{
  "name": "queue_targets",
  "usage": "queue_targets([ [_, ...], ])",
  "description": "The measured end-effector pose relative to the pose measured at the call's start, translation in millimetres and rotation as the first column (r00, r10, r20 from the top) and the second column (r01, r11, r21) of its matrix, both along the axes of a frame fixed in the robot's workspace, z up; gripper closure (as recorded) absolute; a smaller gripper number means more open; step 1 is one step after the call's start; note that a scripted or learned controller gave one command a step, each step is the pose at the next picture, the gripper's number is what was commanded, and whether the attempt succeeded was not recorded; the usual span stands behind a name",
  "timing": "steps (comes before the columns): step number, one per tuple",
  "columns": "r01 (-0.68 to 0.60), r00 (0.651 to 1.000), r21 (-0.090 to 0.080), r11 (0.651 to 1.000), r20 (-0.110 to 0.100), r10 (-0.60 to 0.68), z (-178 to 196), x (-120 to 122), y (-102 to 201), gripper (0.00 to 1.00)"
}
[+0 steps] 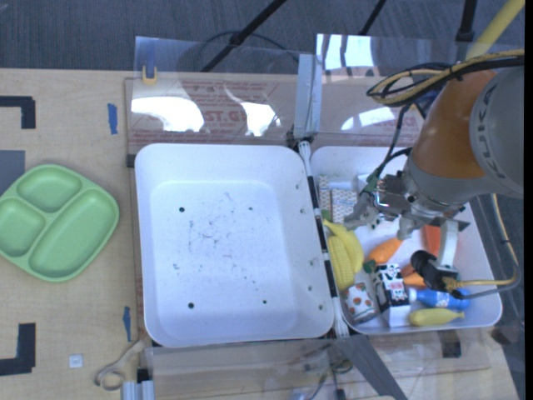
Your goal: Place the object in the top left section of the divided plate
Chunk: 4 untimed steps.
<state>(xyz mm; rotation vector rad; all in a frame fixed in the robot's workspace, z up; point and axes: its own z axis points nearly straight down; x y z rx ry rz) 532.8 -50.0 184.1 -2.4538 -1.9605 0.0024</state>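
The green divided plate (60, 222) lies on the wooden bench at the far left, outside both bins, and nothing lies in its three sections. My gripper (385, 212) hangs low over the right bin (487, 307), just above a pile of toy food. Right under it are a yellow corn cob (345, 253) and an orange carrot (385, 248). The arm's grey and orange wrist (445, 152) covers the back of that bin.
The left bin (225, 240) sits between the plate and the right bin. The right bin also holds a cow-patterned carton (391, 286), a small can (360, 302), a blue item (433, 298), a yellow banana (437, 316) and a patterned box (341, 198). Clear panels stand behind both bins.
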Motion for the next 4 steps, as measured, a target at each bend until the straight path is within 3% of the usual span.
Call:
queue_targets([
  [1,0.079,0.997,0.0,0.997,0.001,-0.079,16.4,54.9,26.2,0.0],
  [2,0.101,0.995,0.0,0.995,0.001,-0.101,91.3,56.8,7.6,0.0],
  [3,0.117,0.993,-0.001,0.993,0.002,-0.117,153.5,134.2,-45.3,0.0],
  [4,-0.115,0.993,0.001,0.993,0.0,0.115,68.1,83.1,-76.5,0.0],
])
